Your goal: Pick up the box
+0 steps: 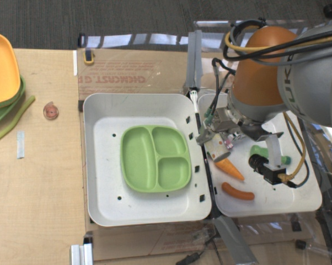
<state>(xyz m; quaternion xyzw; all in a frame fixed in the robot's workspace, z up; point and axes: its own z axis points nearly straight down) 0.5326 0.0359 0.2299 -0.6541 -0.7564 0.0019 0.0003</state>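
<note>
My gripper (217, 131) hangs low over the near-left part of the right bin (298, 203), close to the wall shared with the left bin. The grey arm with its orange band (265, 65) covers the far half of that bin and hides what lies under it. A small pink and white thing (229, 143) peeks out just below the gripper; it is too small to identify. I cannot make out anything between the gripper's tips.
An orange carrot (230, 168), a reddish sausage (237, 192) and a green item (261, 151) lie in the right bin. The left bin (100, 203) holds a green divided plate (155, 159). Orange and green plates (1, 81) are stacked at the far left.
</note>
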